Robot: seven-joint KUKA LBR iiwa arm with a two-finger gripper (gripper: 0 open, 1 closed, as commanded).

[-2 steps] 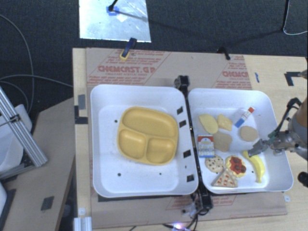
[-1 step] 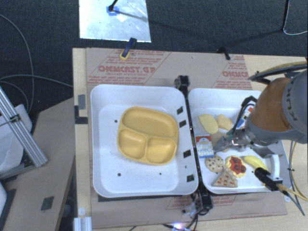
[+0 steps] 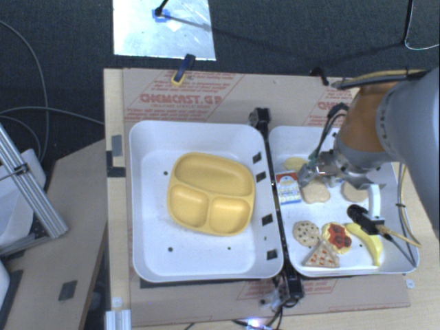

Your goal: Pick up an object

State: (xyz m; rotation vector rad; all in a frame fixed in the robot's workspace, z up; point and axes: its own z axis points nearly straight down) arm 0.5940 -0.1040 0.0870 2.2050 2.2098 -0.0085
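My gripper (image 3: 311, 175) is low in the right bin (image 3: 399, 270), near its back left part. It hovers between a pale oval piece (image 3: 295, 163) and a pale round biscuit (image 3: 317, 194), close to a small red, white and blue carton (image 3: 287, 188). Nothing can be seen held in it. Toward the front of the bin lie a chocolate-chip cookie (image 3: 305, 233), a pizza slice (image 3: 321, 256), a round red-topped piece (image 3: 337, 236) and a yellow banana (image 3: 368, 243). Another pale piece (image 3: 355, 193) lies partly under the wrist.
The left bin (image 3: 148, 253) holds a yellow divided plate (image 3: 210, 192). The grey arm (image 3: 402, 126) comes in from the right over the back of the right bin. A black divider (image 3: 269, 184) runs between the two bins.
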